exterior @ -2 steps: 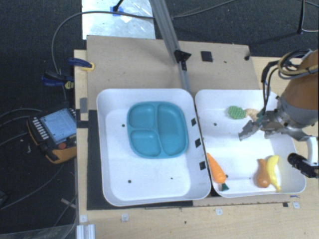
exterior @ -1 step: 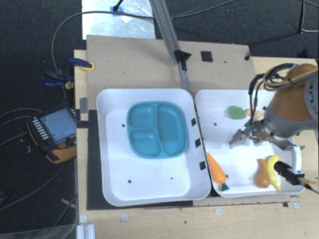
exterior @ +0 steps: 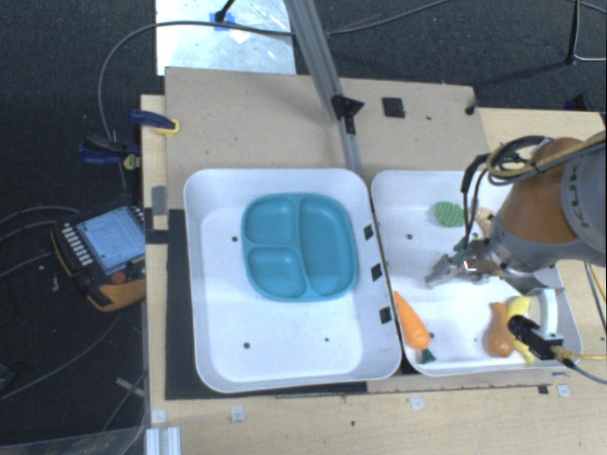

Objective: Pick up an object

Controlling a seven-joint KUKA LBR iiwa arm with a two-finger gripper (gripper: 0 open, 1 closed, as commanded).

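The gripper sits low over the middle of the right bin, in the right half of the frame, its metal fingers pointing left toward the bin's bare floor. The fingers look slightly parted at the tips with nothing between them, though the view is small and slanted, so how wide they stand is hard to judge.

Three candidate objects lie in this bin. A carrot rests at lower left of the gripper, against the bin's inner wall. A green piece lies above the gripper, near the top of the bin. An orange-and-yellow toy lies at lower right, close under the arm.

The carrot seems the nearest fair target. A good grasp would probably mean turning the fingers to straddle its narrow width, across its long axis, and closing on the thicker orange end rather than the dark tip. The wall beside it leaves little room for one finger, so a descent slightly offset toward the bin's middle looks safer.

The carrot is tapered and looks smooth, likely plastic, so it may slip. The green piece is flat, round and finely textured. The bins are glossy white with rounded rims; the left bin holds a teal sectioned tray.
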